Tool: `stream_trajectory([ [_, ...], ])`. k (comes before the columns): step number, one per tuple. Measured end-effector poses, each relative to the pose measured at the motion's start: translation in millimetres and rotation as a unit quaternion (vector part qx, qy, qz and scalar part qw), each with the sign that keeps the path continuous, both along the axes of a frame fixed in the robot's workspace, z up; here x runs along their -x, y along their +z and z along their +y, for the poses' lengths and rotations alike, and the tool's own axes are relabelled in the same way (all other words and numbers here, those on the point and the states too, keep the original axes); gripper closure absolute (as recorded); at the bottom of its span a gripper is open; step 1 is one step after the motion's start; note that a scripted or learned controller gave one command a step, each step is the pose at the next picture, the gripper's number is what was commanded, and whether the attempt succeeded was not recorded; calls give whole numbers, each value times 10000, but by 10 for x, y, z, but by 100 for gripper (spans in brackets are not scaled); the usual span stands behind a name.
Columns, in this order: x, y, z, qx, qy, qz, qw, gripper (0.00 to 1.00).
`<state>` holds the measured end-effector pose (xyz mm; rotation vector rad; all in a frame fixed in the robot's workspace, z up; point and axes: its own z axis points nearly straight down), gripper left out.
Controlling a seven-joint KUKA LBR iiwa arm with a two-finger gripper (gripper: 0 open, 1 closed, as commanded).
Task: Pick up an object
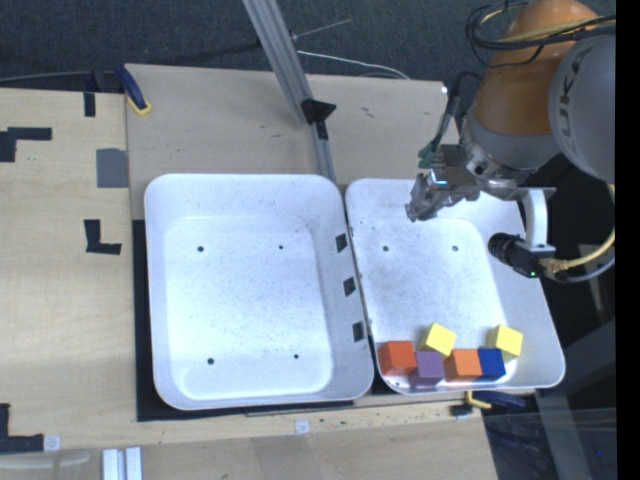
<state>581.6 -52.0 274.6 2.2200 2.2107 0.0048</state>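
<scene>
at the near end of the right bin (520,298) sit the blocks in a cluster: orange block (398,354), purple block (430,366), yellow block (440,339), blue block (490,363). the gripper (425,206) hangs at the bin's far end, well apart from them; whether it is released or clenched i cannot tell. judging by this, it's the approach step: next it must travel nearer and descend over one block.

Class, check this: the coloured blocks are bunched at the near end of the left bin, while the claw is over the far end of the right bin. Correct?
Not quite. The camera view shows the coloured blocks bunched at the near end of the right bin, not the left bin. The claw is over the right bin's far end, as stated.
</scene>
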Motion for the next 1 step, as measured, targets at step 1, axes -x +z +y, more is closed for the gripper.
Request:
stream_trajectory([
  [1, 324, -322, 785, -29, 58, 68, 10000, 100],
])
